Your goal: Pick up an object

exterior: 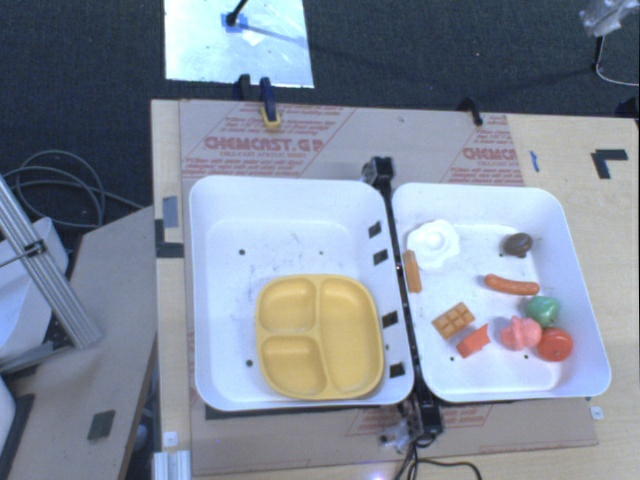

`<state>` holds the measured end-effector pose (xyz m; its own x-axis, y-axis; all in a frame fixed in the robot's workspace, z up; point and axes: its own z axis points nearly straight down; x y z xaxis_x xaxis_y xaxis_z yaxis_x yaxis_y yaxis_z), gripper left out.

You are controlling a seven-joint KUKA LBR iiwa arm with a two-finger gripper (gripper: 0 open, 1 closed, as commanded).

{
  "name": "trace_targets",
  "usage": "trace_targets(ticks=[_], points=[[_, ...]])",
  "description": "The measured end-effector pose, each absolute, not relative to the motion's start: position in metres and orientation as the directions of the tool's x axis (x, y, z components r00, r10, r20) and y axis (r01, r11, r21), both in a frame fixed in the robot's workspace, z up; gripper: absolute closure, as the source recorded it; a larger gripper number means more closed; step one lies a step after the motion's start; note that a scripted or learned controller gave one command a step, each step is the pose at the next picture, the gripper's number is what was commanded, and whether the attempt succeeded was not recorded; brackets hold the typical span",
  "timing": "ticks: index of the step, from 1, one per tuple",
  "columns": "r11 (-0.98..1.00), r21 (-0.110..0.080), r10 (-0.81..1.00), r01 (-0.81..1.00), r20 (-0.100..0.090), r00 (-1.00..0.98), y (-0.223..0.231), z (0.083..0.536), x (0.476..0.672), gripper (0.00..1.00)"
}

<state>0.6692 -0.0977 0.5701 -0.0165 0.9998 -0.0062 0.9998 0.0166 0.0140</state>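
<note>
I am hanging my gripper (608, 8) in the frame's upper right (finger state unreadable), not yet reaching; next, descending toward the sausage (511, 286).

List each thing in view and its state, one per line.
Yellow plate: flat in left bin, nothing on it.
Fried egg: flat in right bin.
Sausage: lying loose.
Waffle: lying flat.
Tomato: resting beside pink toy.
Gripper: raised off the bench, grip unclear.
</note>
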Motion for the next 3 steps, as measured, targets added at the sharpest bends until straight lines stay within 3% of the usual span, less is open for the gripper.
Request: trace_targets(ticks=[1,2,3], points=[[0.018,0.013,1.0,1.0,-0.006,-0.018,-0.098,0.57,0.669,0.0],[0.021,0.017,1.0,1.0,-0.008,-0.021,-0.098,0.581,0.669,1.0],[0.022,0.016,1.0,1.0,-0.008,-0.022,-0.097,0.581,0.669,0.0]])
